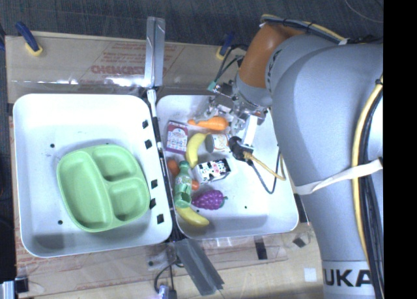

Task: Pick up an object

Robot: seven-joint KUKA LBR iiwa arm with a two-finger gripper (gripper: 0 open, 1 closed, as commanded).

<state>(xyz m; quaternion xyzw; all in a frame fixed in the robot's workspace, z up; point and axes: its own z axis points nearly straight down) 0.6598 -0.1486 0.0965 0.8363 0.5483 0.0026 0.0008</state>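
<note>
The right bin holds several toy foods. An orange carrot lies at its back, with a small can and a yellow banana just in front of it. A pink packet lies to the left of the banana. Nearer the front are a black-and-white carton, a green bottle, purple grapes and a second banana. My gripper hangs low over the back of this bin, right above the carrot and the can. Nothing shows held in it.
The left bin carries a green divided plate. A grey divider stands between the bins at the back. My arm's bulky grey body covers the right bin's right side. A small orange item lies against the right bin's left wall.
</note>
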